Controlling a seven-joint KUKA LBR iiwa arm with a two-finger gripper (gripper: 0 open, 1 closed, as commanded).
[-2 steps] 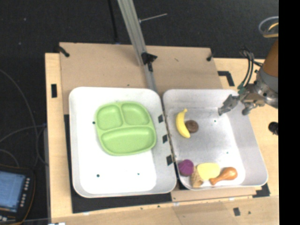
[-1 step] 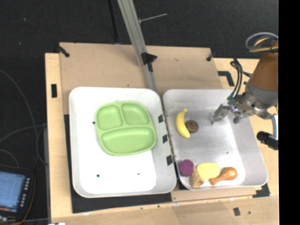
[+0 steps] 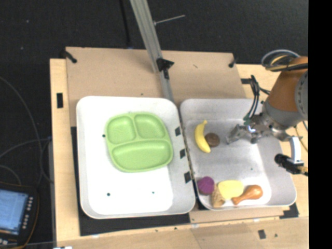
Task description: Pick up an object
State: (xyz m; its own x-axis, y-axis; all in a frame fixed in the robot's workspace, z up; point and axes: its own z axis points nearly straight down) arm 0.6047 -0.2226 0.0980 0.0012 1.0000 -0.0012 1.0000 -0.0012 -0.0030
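**Gripper parked over the right bin, nothing grabbed yet**

Two white bins are seen side by side on the worktop (image 3: 129, 71). The left bin (image 3: 93, 191) is taken up by a green divided plate (image 3: 139, 141). The right bin (image 3: 270, 191) is where the pickable stuff is found: a banana (image 3: 202, 137) at about 10 o'clock in the bin, with a small brown ball (image 3: 212, 139) touching its right side, and a cluster along the 6 o'clock edge made up of a purple ball (image 3: 206, 184), a yellow piece (image 3: 230, 188) and an orange-brown drumstick-shaped toy (image 3: 248, 193).

The gripper (image 3: 239, 134) is seen near the bin's middle, just to the 3 o'clock side of the brown ball, apart from it. Nothing is seen between the fingers. How far they are spread can't be told, honestly; that bit is too blurry.

For a clean pick, the brown ball or banana looks like the closest target. Since the two are touching, the fingers would best be lined up across the banana's short width, away from the ball, and lowered straight down so neither gets shoved toward the bin wall.
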